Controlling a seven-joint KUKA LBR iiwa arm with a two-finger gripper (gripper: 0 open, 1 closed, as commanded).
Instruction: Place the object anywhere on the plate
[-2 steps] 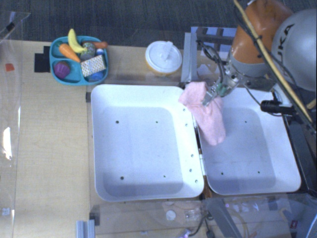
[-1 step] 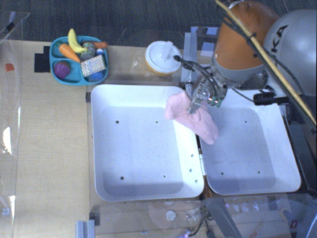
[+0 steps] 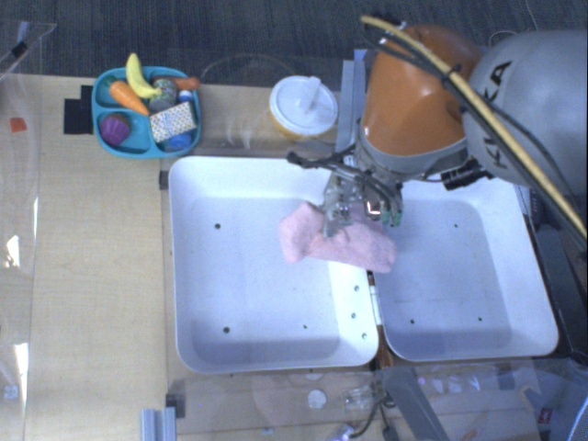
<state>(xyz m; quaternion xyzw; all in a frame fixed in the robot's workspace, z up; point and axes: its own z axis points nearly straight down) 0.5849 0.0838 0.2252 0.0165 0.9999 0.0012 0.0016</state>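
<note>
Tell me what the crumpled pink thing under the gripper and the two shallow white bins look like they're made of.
The crumpled pink thing looks like soft cloth, matte, going by its folds and limp drape over the bins' shared edge. The left white bin and the right white bin look like moulded plastic, smooth with a slight sheen and rounded corners, though that is only a guess.

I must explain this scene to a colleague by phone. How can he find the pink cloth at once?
Look at the left white bin. Near its right edge, under the arm's pincer, lies the pink cloth, crumpled. It is the one soft, pink thing in the bins.
</note>
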